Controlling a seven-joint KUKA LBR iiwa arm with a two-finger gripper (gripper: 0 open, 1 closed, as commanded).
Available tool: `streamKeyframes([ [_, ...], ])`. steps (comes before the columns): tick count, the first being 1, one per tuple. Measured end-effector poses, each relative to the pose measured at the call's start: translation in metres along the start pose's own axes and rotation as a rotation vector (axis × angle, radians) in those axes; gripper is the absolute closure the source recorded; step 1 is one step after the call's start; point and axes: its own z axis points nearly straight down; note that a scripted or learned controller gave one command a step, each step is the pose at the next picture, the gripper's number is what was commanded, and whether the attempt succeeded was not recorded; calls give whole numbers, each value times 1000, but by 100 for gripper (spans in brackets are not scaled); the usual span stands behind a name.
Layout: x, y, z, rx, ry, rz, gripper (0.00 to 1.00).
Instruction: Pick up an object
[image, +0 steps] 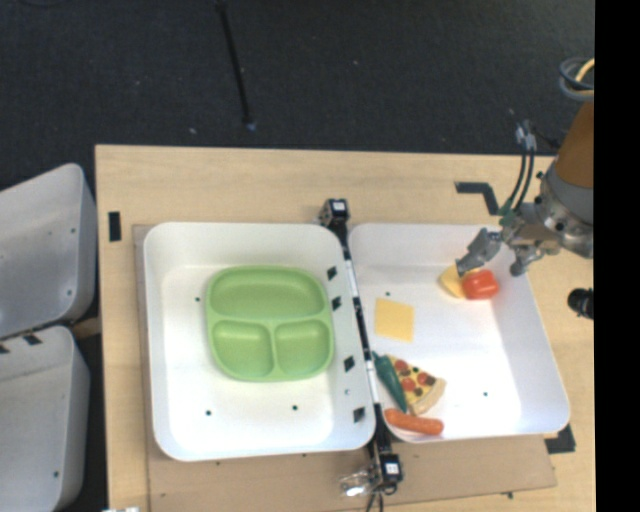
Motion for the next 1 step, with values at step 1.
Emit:
streamKeyframes([
  [1,1,2,-8,-13,-2,-2,0],
])
